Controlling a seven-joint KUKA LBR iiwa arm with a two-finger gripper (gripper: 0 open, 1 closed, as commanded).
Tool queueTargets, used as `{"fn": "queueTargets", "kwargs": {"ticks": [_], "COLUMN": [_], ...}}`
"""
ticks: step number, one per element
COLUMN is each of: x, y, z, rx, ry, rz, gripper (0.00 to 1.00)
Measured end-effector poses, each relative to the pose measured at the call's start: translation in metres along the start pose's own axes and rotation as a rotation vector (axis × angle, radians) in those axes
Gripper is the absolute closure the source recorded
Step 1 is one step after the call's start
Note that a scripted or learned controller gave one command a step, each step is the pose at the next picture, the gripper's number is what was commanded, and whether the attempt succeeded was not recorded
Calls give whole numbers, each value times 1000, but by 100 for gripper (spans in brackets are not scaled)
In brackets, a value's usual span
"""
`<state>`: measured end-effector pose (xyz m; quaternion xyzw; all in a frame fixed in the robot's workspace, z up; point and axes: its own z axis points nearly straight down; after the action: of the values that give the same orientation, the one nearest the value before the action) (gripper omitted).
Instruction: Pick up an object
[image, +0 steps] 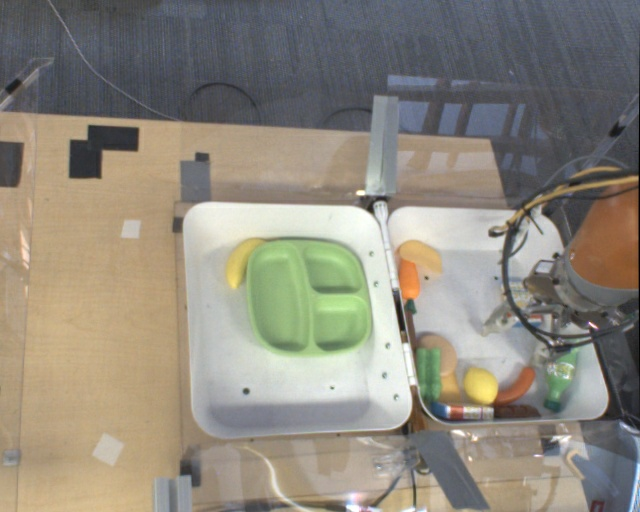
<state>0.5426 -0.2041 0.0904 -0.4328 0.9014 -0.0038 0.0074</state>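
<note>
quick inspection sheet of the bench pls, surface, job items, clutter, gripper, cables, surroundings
surface: wooden bench bearing left bin and right bin side by side
job's things: lemon, green bottle, carrot and other toy foods in the right bin
clutter: green divided plate over a banana in the left bin
grippers: gripper above the right bin near the green bottle
cables: black and yellow loops at the wrist
surroundings: grey carpet

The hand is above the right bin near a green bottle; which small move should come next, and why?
Probably a short descent toward the green bottle. The hand sits just above it at the right bin's lower right corner, with no object visibly held. The bottle lies apart from the lemon, so it seems the closest target.
</note>
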Motion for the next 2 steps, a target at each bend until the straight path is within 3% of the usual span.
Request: {"fn": "queueTargets", "kwargs": {"ticks": [1,2], "x": [-91,-25], "y": [6,-21], "z": [1,1], "rx": [-1,-1], "ry": [-3,3], "rz": [37,127], "gripper": [0,0]}}
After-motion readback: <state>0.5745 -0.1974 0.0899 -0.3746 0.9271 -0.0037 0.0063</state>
